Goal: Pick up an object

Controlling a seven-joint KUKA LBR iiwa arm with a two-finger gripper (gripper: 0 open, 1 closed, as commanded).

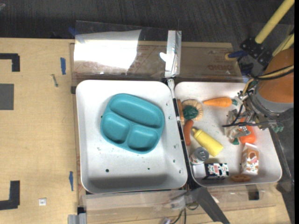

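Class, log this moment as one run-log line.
hand: low in right bin, grip unclear | nearby: orange toy, carton | left bin: teal tray

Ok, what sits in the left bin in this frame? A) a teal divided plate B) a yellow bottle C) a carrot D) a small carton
A: the teal divided plate lies alone in the left bin, while the yellow bottle, carrot and small carton are all in the right bin.

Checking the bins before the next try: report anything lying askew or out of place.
The teal divided plate lies slanted in the left bin. In the right bin, the yellow bottle and carrot lie on their sides among jumbled toys. Nothing looks spilled or broken.
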